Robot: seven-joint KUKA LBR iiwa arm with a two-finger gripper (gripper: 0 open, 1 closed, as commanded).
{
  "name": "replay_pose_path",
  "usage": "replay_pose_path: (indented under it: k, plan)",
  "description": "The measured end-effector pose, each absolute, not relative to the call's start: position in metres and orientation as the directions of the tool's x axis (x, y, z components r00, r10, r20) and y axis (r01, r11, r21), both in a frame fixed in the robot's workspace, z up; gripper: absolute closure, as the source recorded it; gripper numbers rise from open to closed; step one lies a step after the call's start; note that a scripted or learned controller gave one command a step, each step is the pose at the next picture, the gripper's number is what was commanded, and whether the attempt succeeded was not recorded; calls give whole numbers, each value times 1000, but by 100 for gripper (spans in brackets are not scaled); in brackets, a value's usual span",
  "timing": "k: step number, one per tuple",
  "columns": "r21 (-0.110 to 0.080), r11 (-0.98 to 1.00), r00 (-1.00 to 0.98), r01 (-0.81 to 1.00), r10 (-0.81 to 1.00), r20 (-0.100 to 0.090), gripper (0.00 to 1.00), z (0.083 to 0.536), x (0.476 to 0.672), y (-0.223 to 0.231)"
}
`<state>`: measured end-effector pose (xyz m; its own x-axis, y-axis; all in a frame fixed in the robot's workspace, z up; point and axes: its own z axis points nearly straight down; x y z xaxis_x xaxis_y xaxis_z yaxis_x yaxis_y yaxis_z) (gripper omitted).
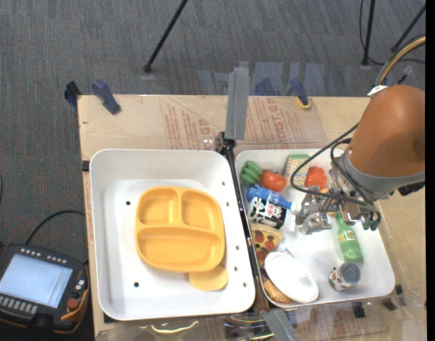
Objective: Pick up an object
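My gripper [315,221] hangs low over the middle of the right bin [385,261], under the orange wrist band. Just right of it lies a green bottle [349,241]. To its left sit a black-and-white milk carton [266,212] and a blue tube [269,196]. Behind it are a red tomato [274,181], an orange-red piece [315,177], a green pepper [251,172] and a cracker box [297,165]. Nothing shows between the fingers.
A pizza slice [264,239], a white bowl [291,277] and a small can [343,276] fill the right bin's front. The left bin [111,190] holds a yellow divided plate [180,229] with a yellow disc [209,278] beneath it. A grey post [237,105] stands behind the bins.
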<state>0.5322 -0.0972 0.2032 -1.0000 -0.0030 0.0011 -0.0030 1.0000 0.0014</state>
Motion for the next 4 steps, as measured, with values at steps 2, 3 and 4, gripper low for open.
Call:
replay_pose_path:
  k: [2, 3, 4]
  plan:
    - [2, 994, -994, 107, 107, 4, 0, 85, 614, -213]
    - [1, 998, -998, 70, 70, -1, 0, 88, 568, -210]
    - [1, 1000, -1000, 6, 6, -2, 0, 88, 591, -211]
